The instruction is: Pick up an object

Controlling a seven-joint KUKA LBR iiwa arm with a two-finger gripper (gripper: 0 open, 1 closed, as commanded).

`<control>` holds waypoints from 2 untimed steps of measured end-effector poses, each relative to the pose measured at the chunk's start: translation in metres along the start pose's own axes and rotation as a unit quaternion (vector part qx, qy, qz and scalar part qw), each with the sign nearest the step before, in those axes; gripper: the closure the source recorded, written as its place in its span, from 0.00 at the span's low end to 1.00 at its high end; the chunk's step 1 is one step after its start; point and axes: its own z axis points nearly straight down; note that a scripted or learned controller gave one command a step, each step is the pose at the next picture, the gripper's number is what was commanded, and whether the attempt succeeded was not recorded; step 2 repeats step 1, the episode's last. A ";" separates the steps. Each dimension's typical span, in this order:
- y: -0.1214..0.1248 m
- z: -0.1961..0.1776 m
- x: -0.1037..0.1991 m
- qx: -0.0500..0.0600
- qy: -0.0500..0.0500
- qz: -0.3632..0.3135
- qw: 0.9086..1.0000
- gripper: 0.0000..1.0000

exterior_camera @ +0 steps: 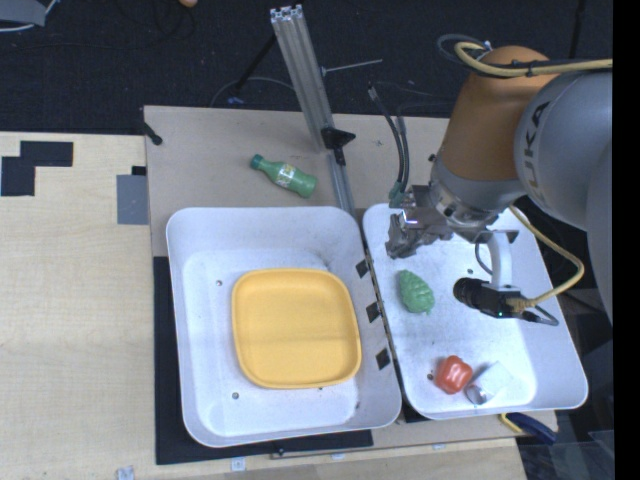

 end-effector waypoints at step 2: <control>0.016 -0.002 0.058 0.000 0.000 0.000 1.000 1.00</control>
